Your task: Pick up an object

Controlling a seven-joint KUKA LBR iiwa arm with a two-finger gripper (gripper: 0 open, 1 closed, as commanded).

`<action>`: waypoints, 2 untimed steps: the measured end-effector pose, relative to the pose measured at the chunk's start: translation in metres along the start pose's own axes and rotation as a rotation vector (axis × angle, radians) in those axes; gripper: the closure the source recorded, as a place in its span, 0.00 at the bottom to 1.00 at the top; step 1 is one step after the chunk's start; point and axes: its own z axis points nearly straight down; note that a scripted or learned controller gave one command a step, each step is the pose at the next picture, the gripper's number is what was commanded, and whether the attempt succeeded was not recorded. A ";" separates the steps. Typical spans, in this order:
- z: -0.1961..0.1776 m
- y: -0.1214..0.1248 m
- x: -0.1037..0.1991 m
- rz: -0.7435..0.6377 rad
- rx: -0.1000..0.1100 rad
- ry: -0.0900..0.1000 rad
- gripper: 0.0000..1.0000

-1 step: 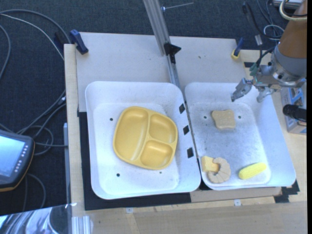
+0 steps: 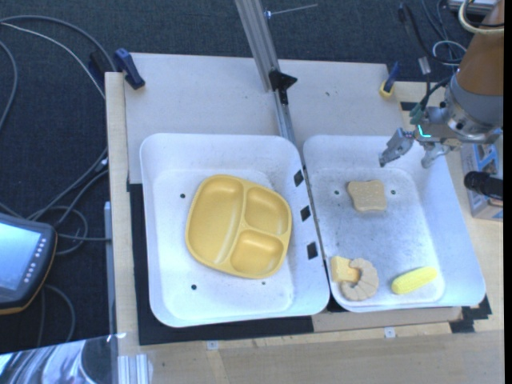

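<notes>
My gripper (image 2: 414,150) hangs over the far right part of the right bin (image 2: 448,214), fingers spread open with nothing between them. A tan slice of toast (image 2: 367,196) lies just below and left of the gripper, apart from it. At the bin's near edge sit a yellow cheese wedge (image 2: 344,269) touching a round beige cracker-like piece (image 2: 362,279), and a yellow corn cob (image 2: 414,279) to their right.
The left bin (image 2: 160,214) holds a yellow divided plate (image 2: 238,226). A grey metal pole (image 2: 260,30) slants down to the divide between the bins. Blue clamps (image 2: 128,66) and yellow-blue clamp (image 2: 390,82) sit at the bench's far corners.
</notes>
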 end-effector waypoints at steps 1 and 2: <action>0.042 -0.004 0.000 0.001 0.004 0.000 0.00; 0.106 -0.006 0.004 0.001 0.007 0.001 0.00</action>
